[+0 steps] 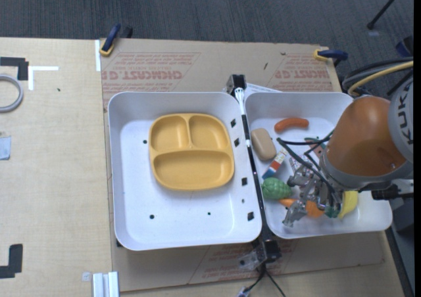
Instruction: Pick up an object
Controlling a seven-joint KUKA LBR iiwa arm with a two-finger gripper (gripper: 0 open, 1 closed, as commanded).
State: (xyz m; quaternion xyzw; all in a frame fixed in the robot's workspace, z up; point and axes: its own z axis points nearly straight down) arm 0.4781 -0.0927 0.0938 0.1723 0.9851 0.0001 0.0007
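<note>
My gripper hangs low in the right bin, near its front edge, over a cluster of small toys. Beneath and beside it lie a green leafy piece, an orange piece and a yellow banana-like piece. Further back in the same bin rest a tan bread-shaped piece, a red sausage and a small blue-and-white item. The arm's orange band hides the bin's right part. I cannot see anything held between the gripper's tips.
The left bin holds a yellow divided plate. Cardboard lies under both bins on the wooden bench. Black cables trail from the wrist over the right bin. A clamp sits where the bins meet at the back.
</note>
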